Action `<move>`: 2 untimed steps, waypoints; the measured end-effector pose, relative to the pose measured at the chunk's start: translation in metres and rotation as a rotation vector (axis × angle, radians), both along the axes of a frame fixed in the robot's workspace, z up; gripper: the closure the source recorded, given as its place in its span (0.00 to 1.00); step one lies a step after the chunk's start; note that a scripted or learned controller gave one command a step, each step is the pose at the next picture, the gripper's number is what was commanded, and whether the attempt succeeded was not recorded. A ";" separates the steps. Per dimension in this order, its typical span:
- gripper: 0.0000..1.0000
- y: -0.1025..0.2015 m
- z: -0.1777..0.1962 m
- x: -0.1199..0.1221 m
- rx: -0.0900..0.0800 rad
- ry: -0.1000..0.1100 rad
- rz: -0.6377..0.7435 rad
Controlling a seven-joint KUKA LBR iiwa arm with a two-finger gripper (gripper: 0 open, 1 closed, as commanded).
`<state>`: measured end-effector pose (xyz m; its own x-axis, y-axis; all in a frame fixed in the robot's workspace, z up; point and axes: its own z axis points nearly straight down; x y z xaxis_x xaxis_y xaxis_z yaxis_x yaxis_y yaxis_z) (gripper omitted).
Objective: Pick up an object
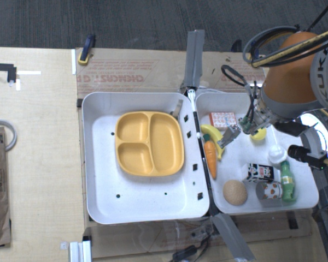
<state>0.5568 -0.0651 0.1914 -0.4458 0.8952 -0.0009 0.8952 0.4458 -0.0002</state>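
Yellow banana [210, 133] lies just beside the jaws, seemingly not gripped.

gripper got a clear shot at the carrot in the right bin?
Probably yes. The gripper hangs close beside the carrot, which lies uncovered along the bin's left wall. The banana touching its top end might crowd the grasp.

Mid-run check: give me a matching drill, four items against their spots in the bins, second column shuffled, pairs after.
Items:
1. yellow divided plate
2. carrot
3. green bottle
4. tan ball

Places:
A. right bin, near front edge, beside the divider
B. left bin, middle
C. right bin, against the divider, just below the banana
D. right bin, far right side, white cap

Pairs: 1-B, 2-C, 3-D, 4-A
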 end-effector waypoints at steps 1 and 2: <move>0.00 -0.010 0.000 0.057 -0.001 -0.001 -0.038; 0.00 0.014 0.000 0.012 0.000 0.001 0.004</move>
